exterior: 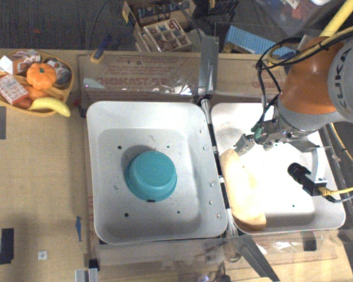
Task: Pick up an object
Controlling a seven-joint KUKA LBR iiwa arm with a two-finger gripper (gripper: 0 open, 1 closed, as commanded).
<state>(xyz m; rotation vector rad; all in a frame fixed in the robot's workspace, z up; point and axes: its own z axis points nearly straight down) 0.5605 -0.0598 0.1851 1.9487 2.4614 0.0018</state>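
Note:
A teal bowl [152, 175] lies upside down in the middle of the left bin [106, 128]. A pale yellow sponge-like slab [242, 190] leans along the left wall of the right bin [323, 216], its lower end browner. My gripper [245, 143] hangs over the right bin's upper left part, just above the slab's top end. The grey arm with its orange band [309, 87] comes in from the right. Nothing shows between the fingers.
A black cylindrical part [302, 177] with a yellow cable sticks out over the right bin. A bowl of toy fruit [32, 82] sits at the bench's far left. Boxes and clutter lie beyond the bins' back edge.

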